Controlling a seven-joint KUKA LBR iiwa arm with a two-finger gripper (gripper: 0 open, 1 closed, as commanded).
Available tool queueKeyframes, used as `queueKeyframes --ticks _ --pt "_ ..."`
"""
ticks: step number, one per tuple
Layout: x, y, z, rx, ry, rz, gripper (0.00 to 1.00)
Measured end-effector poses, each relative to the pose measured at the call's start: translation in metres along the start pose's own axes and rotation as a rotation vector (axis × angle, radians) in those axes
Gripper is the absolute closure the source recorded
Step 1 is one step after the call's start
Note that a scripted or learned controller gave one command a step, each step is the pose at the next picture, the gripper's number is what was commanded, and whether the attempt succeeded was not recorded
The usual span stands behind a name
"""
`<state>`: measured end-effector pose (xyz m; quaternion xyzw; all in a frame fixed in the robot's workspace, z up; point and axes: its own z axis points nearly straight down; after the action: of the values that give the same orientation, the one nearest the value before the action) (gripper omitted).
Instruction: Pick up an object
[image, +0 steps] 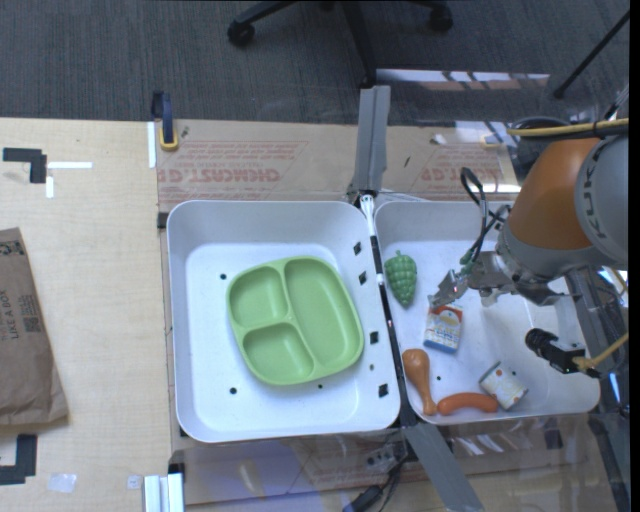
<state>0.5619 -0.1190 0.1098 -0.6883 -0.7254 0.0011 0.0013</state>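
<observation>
Step in hand, by my read: closing in on a pick in the right white plastic bin (560, 405). Nearest candidate is the small white-and-orange carton with blue print (444, 329), lying near the bin's middle, just below the two-finger gripper (446, 290). To do it well, come down straight over the carton, straddle its short sides and keep clear of the green ridged pine-cone-shaped toy (402, 279), which sits near the bin's left wall. Other options: an orange toy drumstick (419, 377) and an orange sausage-shaped toy (467, 403) by the front left corner, the two ends close or touching, and a small white block with brown marks (502, 386) near the front edge.

Grey arm with orange band (556, 196) reaches in over the right bin's far right corner, wrist angled down and left. Fingers look slightly parted with nothing between them, though they're small and hard to read.

Left white bin (195, 400) holds a light green three-compartment plastic plate (295, 320), roughly centred
</observation>
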Motion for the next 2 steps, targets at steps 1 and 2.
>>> queueKeyframes --ticks 1,2 --pt "-0.009 -0.006 0.01 -0.009 0.0 -0.116 0.0" --pt "0.019 -0.032 0.013 -0.015 -0.003 -0.02 0.0"
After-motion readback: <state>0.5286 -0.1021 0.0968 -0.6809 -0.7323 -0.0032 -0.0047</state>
